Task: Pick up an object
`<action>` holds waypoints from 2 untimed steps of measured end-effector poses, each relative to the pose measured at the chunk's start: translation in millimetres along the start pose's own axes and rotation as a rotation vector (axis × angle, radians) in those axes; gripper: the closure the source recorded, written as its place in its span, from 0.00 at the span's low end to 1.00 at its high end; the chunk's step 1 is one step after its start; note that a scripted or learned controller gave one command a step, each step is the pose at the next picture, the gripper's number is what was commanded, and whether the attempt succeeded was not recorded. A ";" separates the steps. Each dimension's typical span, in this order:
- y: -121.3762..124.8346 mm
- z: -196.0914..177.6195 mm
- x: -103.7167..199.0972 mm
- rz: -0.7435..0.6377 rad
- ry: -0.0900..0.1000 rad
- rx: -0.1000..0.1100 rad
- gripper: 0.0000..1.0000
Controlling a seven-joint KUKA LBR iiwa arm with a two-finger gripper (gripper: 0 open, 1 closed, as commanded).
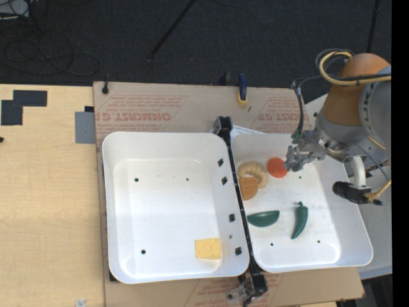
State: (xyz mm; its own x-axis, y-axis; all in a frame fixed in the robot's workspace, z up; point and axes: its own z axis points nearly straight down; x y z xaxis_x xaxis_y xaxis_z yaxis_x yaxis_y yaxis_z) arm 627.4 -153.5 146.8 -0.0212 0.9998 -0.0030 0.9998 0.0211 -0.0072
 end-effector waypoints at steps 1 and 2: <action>-96.6 54.3 20.1 0.023 0.001 -0.006 1.00; 6.6 58.6 70.6 0.014 0.003 -0.012 1.00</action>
State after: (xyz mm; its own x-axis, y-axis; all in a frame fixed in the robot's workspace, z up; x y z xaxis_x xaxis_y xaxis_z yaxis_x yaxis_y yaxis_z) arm 632.1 -83.0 88.0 -0.0070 1.0000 0.0005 1.0000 0.0070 0.0051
